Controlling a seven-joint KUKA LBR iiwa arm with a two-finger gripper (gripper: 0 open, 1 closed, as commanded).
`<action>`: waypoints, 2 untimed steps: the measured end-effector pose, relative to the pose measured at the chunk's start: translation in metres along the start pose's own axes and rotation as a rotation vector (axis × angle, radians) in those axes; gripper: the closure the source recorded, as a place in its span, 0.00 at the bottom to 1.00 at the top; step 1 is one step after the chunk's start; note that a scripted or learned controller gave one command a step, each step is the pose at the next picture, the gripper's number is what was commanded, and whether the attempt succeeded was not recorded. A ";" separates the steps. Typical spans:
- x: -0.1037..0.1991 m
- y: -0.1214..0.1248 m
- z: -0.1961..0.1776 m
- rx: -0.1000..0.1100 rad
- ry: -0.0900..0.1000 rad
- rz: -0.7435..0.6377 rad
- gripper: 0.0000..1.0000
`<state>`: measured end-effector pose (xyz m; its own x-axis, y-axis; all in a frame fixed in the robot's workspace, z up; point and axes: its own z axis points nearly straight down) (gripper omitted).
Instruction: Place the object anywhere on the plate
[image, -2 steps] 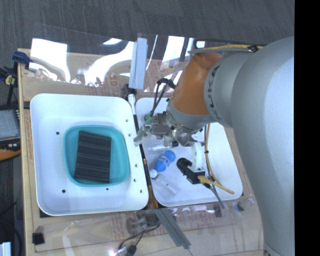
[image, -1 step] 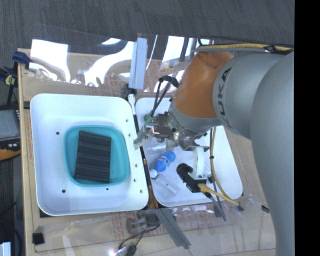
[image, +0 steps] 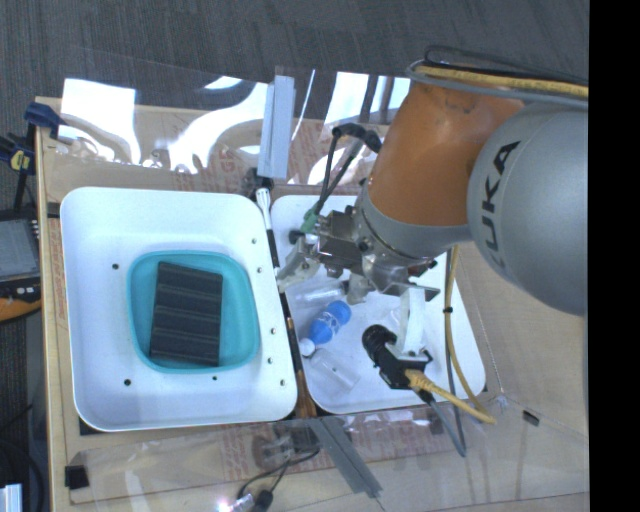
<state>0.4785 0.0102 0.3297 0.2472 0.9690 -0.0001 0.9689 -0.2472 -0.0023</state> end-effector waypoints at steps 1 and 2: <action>-0.057 0.013 -0.074 -0.001 0.001 0.110 0.00; -0.154 0.037 -0.055 0.004 0.000 0.300 0.00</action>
<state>0.4763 -0.1476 0.3843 0.5224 0.8527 -0.0019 0.8527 -0.5224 -0.0063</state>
